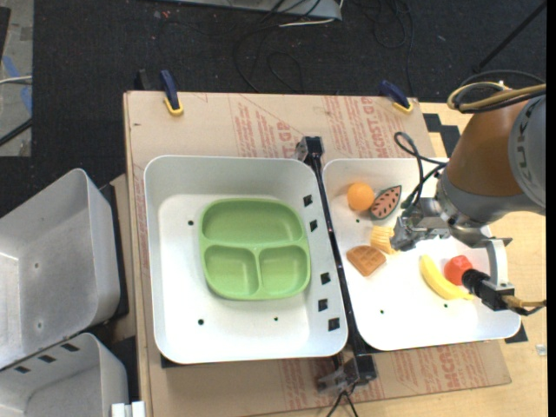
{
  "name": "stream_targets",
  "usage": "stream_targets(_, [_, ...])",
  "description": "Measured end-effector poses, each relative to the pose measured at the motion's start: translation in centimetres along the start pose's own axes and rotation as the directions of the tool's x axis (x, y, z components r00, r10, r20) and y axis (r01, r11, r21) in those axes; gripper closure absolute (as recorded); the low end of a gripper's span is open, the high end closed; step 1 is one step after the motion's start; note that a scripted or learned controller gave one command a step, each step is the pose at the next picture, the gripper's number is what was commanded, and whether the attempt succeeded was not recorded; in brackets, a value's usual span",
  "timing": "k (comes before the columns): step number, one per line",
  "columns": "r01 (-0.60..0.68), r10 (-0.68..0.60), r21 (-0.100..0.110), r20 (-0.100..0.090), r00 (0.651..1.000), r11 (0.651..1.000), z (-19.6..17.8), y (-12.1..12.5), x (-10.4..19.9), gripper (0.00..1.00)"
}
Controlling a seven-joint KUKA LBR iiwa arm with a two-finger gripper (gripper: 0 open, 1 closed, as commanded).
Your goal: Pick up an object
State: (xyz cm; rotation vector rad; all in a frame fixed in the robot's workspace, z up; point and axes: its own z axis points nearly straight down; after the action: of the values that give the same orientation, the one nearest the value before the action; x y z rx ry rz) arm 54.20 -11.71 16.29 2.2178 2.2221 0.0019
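Gripper (407, 229) is low in the right bin (417, 324), tips just right of the yellow corn piece (382, 236). Jaw state: can't tell, wrist blocks the view, and nothing is visibly held. Around it: watermelon slice (386, 200) and orange (360, 196) above-left, brown waffle-like piece (366, 260) below-left, banana (440, 278) and red item (458, 268) to the right, possibly a tomato. Left bin (174, 320) holds a green divided plate (255, 248).
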Motion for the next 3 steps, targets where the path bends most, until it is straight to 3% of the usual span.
stream_targets(2, [0.003,-0.003,-0.003,0.001,1.0,1.0,-9.8,1.0,0.3,1.0])
stream_targets(3, [0.005,-0.005,0.003,-0.001,1.0,1.0,-9.4,1.4,5.5,1.0])
